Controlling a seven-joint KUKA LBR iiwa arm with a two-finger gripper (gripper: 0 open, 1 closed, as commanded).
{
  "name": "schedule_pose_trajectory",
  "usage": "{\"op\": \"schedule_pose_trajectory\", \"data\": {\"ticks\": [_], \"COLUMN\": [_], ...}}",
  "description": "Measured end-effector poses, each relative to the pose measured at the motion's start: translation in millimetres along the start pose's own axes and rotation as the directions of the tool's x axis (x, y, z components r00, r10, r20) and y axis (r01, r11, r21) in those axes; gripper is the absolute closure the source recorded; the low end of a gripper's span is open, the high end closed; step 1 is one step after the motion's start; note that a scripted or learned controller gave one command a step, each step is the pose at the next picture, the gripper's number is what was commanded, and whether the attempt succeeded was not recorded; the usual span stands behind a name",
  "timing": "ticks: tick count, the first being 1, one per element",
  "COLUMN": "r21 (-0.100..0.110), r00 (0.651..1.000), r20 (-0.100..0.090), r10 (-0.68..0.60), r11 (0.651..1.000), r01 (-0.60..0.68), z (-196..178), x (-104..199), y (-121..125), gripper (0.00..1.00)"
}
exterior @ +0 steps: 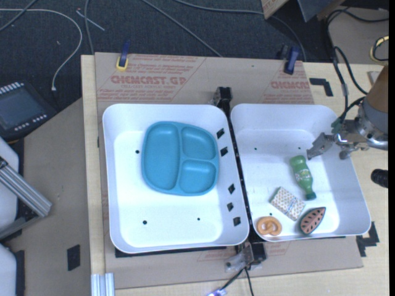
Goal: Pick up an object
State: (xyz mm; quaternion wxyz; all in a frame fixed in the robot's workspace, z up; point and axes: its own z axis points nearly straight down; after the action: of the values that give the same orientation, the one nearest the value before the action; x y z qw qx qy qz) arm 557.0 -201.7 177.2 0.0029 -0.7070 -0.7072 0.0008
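Observation:
The right bin (271, 119) holds a green bottle (302, 176) lying on its side, a white patterned packet (287, 202), an orange pretzel-like ring (268, 226) and a brown oval piece (313, 220), all in its near half. My gripper (331, 150) hangs over the bin's right side, just above and to the right of the bottle's cap end. Its fingers are spread open with nothing between them. One fingertip (316, 148) points toward the bottle without touching it.
In the left bin (123, 184) a blue divided plate (181, 158) lies flat. A black-clipped divider (229, 159) separates the bins. Cables and a cardboard box lie beyond the bench's far edge.

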Motion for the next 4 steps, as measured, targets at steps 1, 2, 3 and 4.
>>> {"op": "schedule_pose_trajectory", "data": {"ticks": [1,2,3,4], "r21": [0.000,0.000,-0.006,-0.011], "r00": [1.000,1.000,1.000,1.000], "r20": [0.000,0.000,0.002,0.005], "r10": [-0.001,0.000,0.000,-0.001], "r11": [1.000,1.000,1.000,1.000], "r01": [0.001,0.000,0.000,0.001], "z": [60.6,94.4,80.8,37.1], "x": [4.6,5.5,5.0,5.1], "y": [5.5,5.1,6.6,9.7], "gripper": [0.00,0.00,1.00,1.00]}}
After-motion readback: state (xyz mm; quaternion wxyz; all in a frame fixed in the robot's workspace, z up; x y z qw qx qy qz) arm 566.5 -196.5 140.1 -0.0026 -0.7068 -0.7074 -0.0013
